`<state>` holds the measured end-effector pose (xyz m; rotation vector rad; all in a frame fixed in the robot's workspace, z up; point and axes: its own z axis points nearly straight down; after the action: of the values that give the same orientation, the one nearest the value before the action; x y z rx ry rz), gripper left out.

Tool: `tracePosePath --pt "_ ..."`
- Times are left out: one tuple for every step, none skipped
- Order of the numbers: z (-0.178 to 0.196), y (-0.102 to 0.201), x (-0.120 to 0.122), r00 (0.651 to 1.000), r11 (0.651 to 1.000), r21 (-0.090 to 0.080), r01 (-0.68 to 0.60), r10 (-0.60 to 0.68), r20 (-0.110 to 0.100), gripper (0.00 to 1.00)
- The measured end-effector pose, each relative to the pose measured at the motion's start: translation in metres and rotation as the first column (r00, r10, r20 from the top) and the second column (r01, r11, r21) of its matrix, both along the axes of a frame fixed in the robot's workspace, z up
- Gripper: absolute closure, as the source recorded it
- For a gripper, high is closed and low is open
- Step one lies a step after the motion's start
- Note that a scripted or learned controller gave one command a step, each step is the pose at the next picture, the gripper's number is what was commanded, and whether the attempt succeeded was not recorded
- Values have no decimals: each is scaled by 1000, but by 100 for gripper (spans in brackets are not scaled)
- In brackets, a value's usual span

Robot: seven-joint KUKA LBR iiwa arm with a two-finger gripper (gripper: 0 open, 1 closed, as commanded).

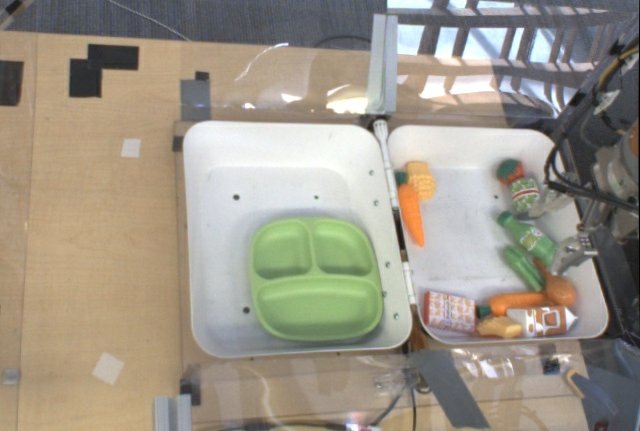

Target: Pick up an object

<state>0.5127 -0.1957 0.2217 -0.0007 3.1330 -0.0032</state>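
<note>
I reach in from the right, and my gripper (581, 249) hangs over the right side of the right bin (462, 249), just inside its right wall. From this slant I cannot tell whether it is spread or closed, and nothing shows in its grasp. The things I might pick all lie in this bin. Nearest me is an orange ball (561, 291), just below my tip and close to the right wall. To my left lies a green bottle (528, 240), tilted, with a darker green piece (521, 268) just below it; the two look to be touching. Above them, near the top right corner, is a can (520, 189) with a green and red top. Along the bottom wall sit a red and white box (450, 310), a pale yellow lump (497, 326) and a white bottle (546, 321) with an orange label lying on its side, and a small carrot (516, 301) rests just above the lump, reaching toward the ball. Well apart from me, by the divider between the bins, a corn cob (422, 182) lies at the top with a long carrot (411, 215) just below it, pointing down the bin. The left bin (220, 169) holds a green divided plate (316, 280), flat in its lower half and close to the divider.
</note>
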Motion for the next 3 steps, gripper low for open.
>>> tracePosePath --pt "-123 -8 53 999 999 2 -33 33 -2 0" --pt "-134 35 146 992 992 4 130 -130 2 0" --pt "-133 -13 82 993 993 -1 115 -115 2 0"
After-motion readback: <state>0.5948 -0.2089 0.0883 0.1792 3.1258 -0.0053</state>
